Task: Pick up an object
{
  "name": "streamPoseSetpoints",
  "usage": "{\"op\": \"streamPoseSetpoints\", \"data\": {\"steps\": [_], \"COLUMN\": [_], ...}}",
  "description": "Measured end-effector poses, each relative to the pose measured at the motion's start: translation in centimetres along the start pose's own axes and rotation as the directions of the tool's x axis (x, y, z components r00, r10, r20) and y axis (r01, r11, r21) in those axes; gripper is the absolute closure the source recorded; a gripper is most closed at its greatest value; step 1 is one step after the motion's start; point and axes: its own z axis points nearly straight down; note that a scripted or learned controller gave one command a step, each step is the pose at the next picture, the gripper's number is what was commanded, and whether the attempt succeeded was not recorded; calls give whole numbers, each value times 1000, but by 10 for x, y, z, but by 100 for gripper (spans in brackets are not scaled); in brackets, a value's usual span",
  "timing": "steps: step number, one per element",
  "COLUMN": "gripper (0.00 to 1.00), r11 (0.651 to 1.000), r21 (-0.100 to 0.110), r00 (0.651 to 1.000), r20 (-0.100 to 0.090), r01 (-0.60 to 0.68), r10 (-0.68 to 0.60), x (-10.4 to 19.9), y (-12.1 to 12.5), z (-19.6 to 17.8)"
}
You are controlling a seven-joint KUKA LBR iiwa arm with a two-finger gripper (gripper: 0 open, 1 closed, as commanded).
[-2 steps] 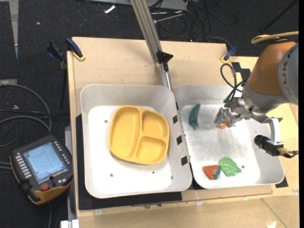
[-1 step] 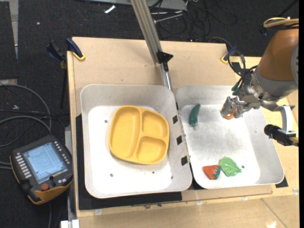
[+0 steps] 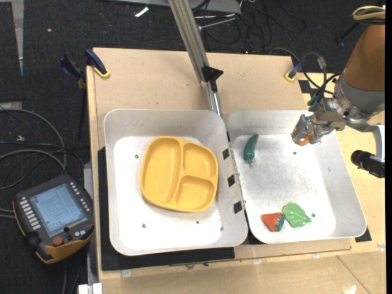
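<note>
You've got a teal curved object at the right bin's far left, and green and orange pieces touching near its front. Gripper hovers far right; jaws too blurred, can't tell. Arm cut off at right.

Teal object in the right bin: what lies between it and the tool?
In the camera view, only bare white bin floor lies between the teal object and the tool, which hangs over the right bin's far right side.
</note>
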Motion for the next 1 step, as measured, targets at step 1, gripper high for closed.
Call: {"op": "streamPoseSetpoints", "data": {"steps": [1], "gripper": [100], "r11": [1000], "r21": [8], "r00": [1000], "r20": [-4], "r01": [5], "r10": [-5], "x": [55], "y": [-8], "z": [15]}}
